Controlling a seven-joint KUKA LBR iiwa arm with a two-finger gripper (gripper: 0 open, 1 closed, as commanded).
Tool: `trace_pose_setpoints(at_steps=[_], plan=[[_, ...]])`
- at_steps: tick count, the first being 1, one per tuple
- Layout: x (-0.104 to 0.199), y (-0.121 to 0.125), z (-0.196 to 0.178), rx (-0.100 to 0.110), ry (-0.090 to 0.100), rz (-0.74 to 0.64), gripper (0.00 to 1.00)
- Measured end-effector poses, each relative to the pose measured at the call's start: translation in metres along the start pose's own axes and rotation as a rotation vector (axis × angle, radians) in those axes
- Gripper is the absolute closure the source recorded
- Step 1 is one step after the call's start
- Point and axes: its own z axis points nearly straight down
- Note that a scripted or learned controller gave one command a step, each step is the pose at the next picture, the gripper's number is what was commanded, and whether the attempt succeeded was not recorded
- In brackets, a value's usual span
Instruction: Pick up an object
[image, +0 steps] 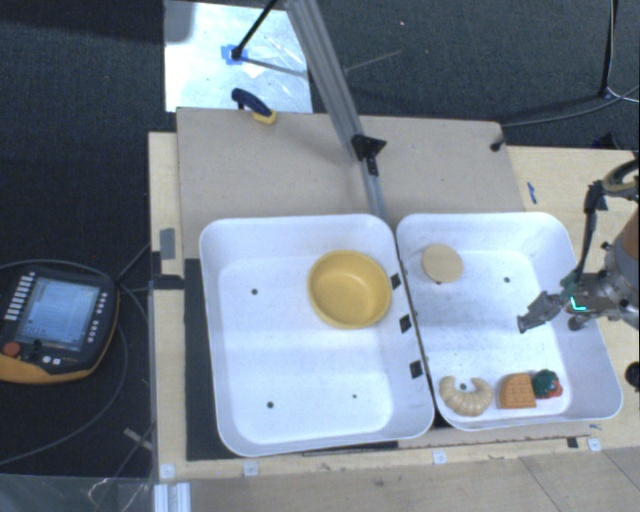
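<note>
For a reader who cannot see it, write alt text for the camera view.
Seen from above, a grey arm's gripper hovers over the right white bin, which holds a tan disc, a pale croissant-shaped toy and an orange block beside a green-and-red piece. The left bin holds a yellow bowl.

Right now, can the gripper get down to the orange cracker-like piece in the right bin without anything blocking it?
Probably yes. The gripper hangs over the right bin, and the orange piece lies open from above. But the green-and-red toy touches one side and the croissant-shaped piece sits close by, so finger room is tight.
</note>
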Motion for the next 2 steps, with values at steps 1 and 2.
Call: trace_pose_setpoints(at_steps=[1, 2], plan=[[0.0, 0.0, 0.0, 0.0, 0.0, 0.0, 0.0], [0.003, 0.007, 0.058, 0.005, 0.001, 0.0, 0.0]])
